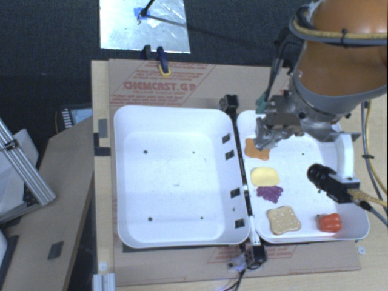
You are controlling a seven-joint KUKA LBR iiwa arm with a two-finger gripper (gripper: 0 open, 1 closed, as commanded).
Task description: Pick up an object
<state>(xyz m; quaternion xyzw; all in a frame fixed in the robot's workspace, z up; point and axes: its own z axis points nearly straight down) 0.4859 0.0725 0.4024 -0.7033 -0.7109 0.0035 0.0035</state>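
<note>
**Gripper.** The gripper [265, 139] is positioned low over the far part of the right bin [359, 228], close to the wall that this bin shares with the left bin [124, 180]. Whether the gripper is apart or together cannot be told from the camera view, because its tip is seen from above and is merged with the grey body of the wrist.

**Objects, located from the gripper.**
- An orange flat piece [258, 151] is found directly at the gripper tip, and its far edge is partly covered by the gripper. Contact between the two cannot be confirmed.
- A yellow piece [265, 176] is located just beyond the orange flat piece, on the gripper's near side.
- A purple cluster [270, 193] is placed just beside the yellow piece, further from the gripper on the same line.
- A slice of toast [284, 219] is located further still, near the front wall of the right bin.
- A red-orange piece [329, 222] is found well apart from the gripper, toward the near right corner of the right bin.

**Surroundings.** The left bin is located beside the gripper, toward the view's left. Both bins are supported on a cardboard sheet [182, 80] with red lettering, which extends beyond the gripper on the far side.
</note>
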